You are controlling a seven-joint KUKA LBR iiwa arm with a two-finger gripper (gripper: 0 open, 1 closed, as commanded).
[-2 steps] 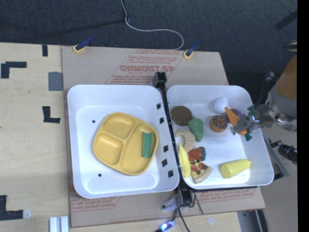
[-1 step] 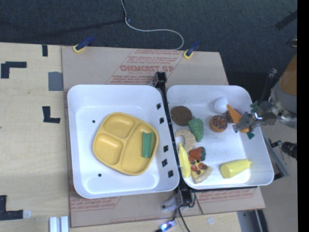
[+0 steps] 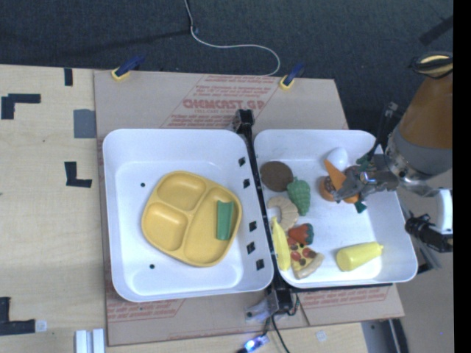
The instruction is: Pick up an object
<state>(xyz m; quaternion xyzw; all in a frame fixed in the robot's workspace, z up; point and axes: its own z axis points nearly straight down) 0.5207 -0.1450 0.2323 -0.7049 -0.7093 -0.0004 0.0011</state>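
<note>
L bin [image 3: 121, 219] holds a yellow divided plate [image 3: 184, 219] w/ a green block [image 3: 224, 220] in its right compartment, long axis running near-far. R bin [image 3: 390, 271] is the busy one: brown round piece [image 3: 277, 173] far-left, green leafy toy [image 3: 299, 195] just beside it, tan shell-like piece [image 3: 284, 212] nearer, yellow banana [image 3: 280, 245] along the left wall, red/green strawberry-ish piece [image 3: 300, 234] beside it, pizza slice [image 3: 305, 259] at near-left, yellow squeeze bottle [image 3: 358, 256] lying at near-right w/ long axis left-right, narrower end pointing right. Orange carrot-like piece [image 3: 334, 176] sits far-center w/ a white object [image 3: 337, 157] touching its far side and an orange round piece [image 3: 328, 188] just near of it. Gripper [image 3: 347, 190] comes in from the right, low over the bin, tips right at that orange cluster; can't tell if its pincer is spread or closed, too blurry, and nothing clearly seen between them. Likely target = carrot piece: it lies just left/far of the tips, long axis slanting far-left to near-right, roughly toward the gripper. Grasp not confirmed yet. Risk: neighbours crowd the carrot, tips could nudge the round piece instead.
</note>
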